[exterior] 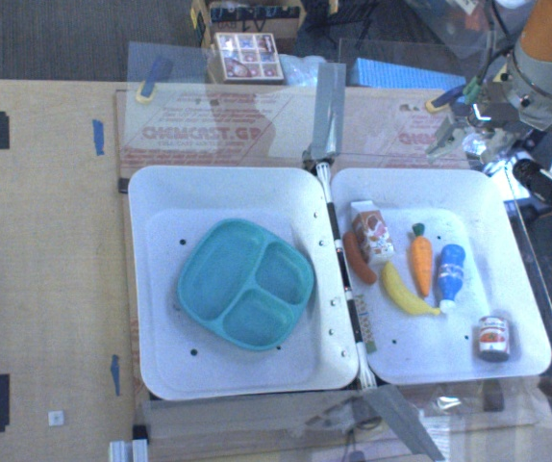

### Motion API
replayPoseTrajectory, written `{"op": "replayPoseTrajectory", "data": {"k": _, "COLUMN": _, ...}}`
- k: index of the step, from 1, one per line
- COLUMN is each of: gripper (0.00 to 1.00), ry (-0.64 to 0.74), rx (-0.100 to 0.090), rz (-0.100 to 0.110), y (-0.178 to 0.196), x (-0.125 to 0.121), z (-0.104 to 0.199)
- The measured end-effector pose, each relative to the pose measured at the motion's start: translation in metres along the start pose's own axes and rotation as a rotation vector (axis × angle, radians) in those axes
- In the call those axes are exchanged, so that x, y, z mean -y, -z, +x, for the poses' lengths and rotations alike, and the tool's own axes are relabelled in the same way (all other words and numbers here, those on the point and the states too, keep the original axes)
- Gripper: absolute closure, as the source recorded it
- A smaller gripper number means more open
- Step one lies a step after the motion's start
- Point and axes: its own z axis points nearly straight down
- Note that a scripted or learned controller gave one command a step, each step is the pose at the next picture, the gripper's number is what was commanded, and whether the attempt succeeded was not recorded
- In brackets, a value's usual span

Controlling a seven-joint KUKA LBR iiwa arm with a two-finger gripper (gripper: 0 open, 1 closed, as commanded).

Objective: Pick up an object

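Observation:
The right bin [521, 287] holds several toy foods: a small carton [372, 232], a sausage [359, 258], a banana [406, 292], a carrot [420, 258], a blue bottle [450, 272] and a small can [492, 337]. My gripper [476, 133] hangs above the back right corner of that bin, apart from all of these items. Nothing sits between its fingers.
The left bin [161, 200] bears a teal divided plate [247, 283]. Behind the bins lie a clear sheet over cardboard [209, 128], a cardboard box [247, 3] and a patterned small box [248, 56]. A metal divider [329, 114] stands between the bins' back edges.

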Motion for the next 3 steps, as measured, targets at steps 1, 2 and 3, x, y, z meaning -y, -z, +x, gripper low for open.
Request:
{"op": "replayPoseTrajectory", "data": {"k": 1, "gripper": 0.00, "ry": 0.053, "rx": 0.000, "rz": -0.001, "y": -0.136, "x": 0.058, "z": 0.000}}
{"op": "replayPoseTrajectory", "data": {"k": 2, "gripper": 0.00, "ry": -0.006, "rx": 0.000, "rz": -0.008, "y": -0.195, "x": 0.067, "z": -0.017}}
{"op": "replayPoseTrajectory", "data": {"k": 3, "gripper": 1.00, "ry": -0.012, "rx": 0.000, "rz": -0.011, "y": -0.184, "x": 0.066, "z": -0.019}}
